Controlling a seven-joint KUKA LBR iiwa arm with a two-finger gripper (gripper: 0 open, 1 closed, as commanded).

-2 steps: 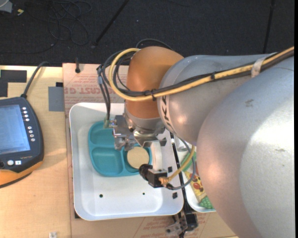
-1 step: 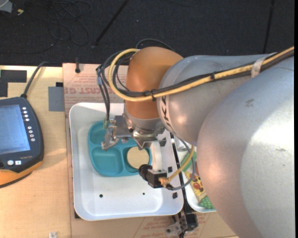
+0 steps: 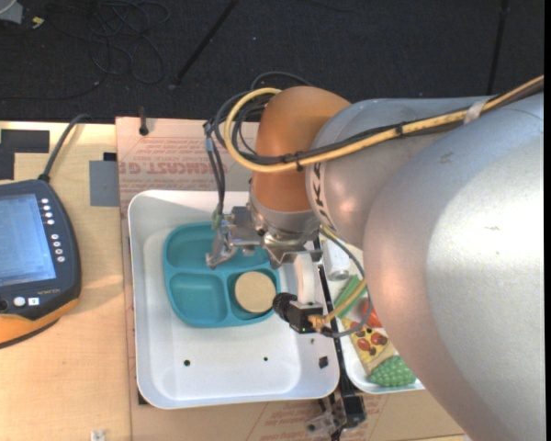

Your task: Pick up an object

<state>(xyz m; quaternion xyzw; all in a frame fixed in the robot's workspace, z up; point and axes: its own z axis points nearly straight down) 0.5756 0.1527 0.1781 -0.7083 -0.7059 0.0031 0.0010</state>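
I see the left bin (image 3: 211, 375) nearest me, its white floor bare along the front edge apart from a few small dark holes. Further in, a teal tray (image 3: 195, 283) with three compartments lies flat on that floor, toward the bin's back. A tan disc (image 3: 253, 292) sits in the tray's front right compartment, and it lies flat.

To the right, the second bin (image 3: 372, 379) shows as a sliver beneath the arm (image 3: 459, 265); in it I make out a red card (image 3: 372, 341) with printed shapes and a green dotted piece (image 3: 392, 370) just in front of it (both partly covered by the arm).

The gripper (image 3: 241, 243) hangs over the tray's back right part, just behind the disc. Its metal parts overlap the tray rim from my angle, and I cannot tell how wide it stands or whether it touches anything. Nothing shows between its tips.

Above it rises the orange band (image 3: 285, 154), with cables (image 3: 248, 136) looping round it. Beyond the bins lies a cardboard sheet (image 3: 165, 159). Far left, a pendant (image 3: 23, 246) with a lit screen rests on the bench (image 3: 92, 338).
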